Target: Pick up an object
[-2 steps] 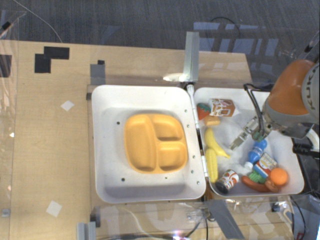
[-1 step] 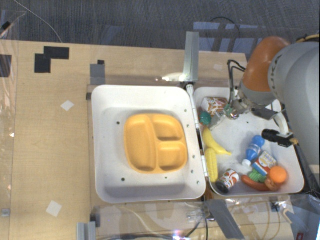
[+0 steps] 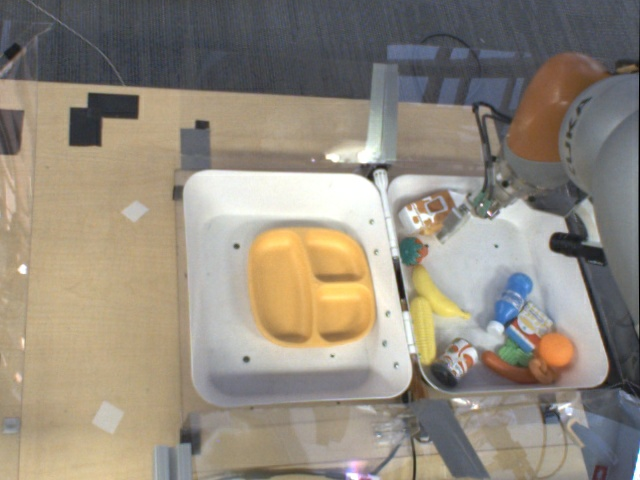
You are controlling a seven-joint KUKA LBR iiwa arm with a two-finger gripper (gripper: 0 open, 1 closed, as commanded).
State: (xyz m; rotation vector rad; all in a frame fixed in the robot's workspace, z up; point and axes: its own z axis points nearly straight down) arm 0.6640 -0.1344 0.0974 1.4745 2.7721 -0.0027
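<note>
Camera view showed the gripper (image 3: 484, 205) poised at the far end of the right bin (image 3: 590, 368), just beside a small orange-and-white carton (image 3: 432, 214); whether it was wide or narrow I could not tell. Judging by this, the approach step was in hand, and the next move called for settling over the carton, which lay tilted near the divider, well apart from the yellow tray (image 3: 310, 286) in the left bin.

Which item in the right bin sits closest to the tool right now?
The orange-and-white carton at the bin's upper left, just beside the tool. The banana, corn, blue bottle and can all lie farther down.
</note>
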